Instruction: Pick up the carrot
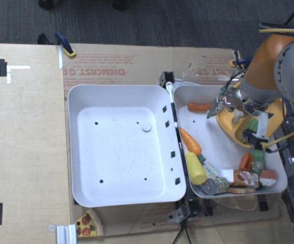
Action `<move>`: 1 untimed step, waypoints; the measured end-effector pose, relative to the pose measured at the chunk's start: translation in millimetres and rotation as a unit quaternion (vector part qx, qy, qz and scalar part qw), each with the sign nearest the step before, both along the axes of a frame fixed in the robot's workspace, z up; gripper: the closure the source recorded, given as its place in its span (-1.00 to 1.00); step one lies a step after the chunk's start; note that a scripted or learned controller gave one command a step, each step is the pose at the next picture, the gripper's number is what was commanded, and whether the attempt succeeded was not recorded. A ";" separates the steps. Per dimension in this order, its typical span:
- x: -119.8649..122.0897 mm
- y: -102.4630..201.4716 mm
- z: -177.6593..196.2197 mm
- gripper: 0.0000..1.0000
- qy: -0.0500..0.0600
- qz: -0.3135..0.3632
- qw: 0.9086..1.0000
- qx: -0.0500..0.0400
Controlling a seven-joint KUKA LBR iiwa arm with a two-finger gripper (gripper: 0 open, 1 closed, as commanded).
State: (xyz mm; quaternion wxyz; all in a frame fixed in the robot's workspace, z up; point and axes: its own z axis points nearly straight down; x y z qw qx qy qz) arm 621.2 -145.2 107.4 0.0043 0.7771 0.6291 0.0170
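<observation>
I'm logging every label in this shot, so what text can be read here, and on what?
Red print on the cardboard sheet under the bins: reversed or upside down, too blurred to quote.
Small packets in the right bin's near corner: printing too small to read.
Nothing legible on the carrot or the left bin.

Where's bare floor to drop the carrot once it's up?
The left bin floor is bare except a small disc. In the right bin, one bare patch lies between the carrot and yellow bowl. Its near corner is crowded around the can.
</observation>
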 end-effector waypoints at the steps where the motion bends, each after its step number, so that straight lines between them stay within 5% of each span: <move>1: -5.6 -45.4 -10.4 -1.00 0.009 0.003 1.000 0.005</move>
